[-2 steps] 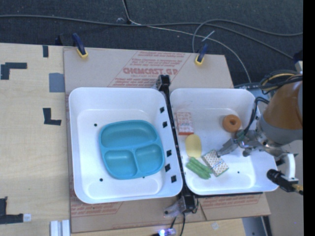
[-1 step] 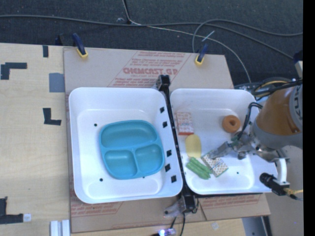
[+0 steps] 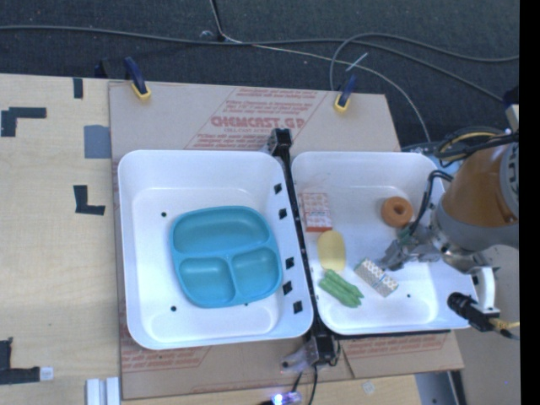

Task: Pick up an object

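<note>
Where arm point(image 3: 481, 197) covers bin point(image 3: 422, 169), claw point(image 3: 396, 256) blurred, fingers indistinct

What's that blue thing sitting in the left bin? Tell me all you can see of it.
The blue tray is a light blue divided plate, plastic by its look, with rounded corners and three compartments: one wide one along the far side, two smaller ones nearer the camera. It lies flat and right side up, slightly turned, near the middle of the left bin. Its compartments hold nothing.
</note>
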Robot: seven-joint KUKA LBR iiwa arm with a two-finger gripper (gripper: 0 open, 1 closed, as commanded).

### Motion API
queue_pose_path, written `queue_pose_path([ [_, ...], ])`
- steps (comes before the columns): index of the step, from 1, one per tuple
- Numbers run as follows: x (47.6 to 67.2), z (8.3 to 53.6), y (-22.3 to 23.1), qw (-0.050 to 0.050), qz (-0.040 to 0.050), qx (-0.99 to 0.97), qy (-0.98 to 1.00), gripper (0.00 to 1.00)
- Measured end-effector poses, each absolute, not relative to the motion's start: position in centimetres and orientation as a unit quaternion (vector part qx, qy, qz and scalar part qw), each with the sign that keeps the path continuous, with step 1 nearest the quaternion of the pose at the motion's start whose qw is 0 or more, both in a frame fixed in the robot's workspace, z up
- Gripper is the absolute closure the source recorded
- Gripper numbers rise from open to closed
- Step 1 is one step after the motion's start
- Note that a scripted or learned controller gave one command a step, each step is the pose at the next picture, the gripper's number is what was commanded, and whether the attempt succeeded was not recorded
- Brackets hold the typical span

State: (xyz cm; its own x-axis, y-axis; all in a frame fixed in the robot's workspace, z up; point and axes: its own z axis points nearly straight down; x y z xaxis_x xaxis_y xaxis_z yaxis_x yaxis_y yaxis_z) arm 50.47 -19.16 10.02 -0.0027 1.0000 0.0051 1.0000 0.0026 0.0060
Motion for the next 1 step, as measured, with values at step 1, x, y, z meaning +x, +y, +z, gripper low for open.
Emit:
queue_pose_path([
  [1, 49.55, 15.11, -19.51, 0.001, 0.0001, 0.707, 0.707, 1.0],
])
